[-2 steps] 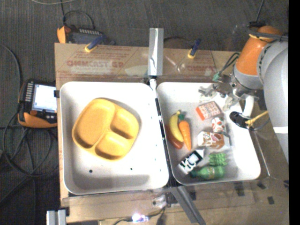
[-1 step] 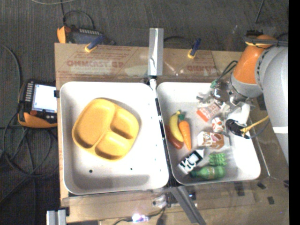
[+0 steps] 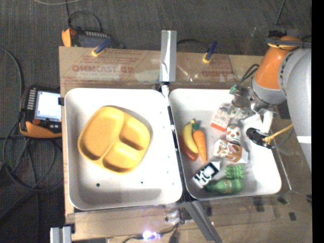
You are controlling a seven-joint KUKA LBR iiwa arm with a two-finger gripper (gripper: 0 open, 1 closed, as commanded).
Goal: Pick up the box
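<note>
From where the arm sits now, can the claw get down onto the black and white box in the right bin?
Probably yes. The black and white box lies on top near the right bin's front, uncovered, though the green toy and carrot crowd it.

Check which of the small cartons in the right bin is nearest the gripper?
The orange-and-white carton at the top of the right bin, just left of the gripper. The black-and-white box lies far lower, beside the green item.
</note>
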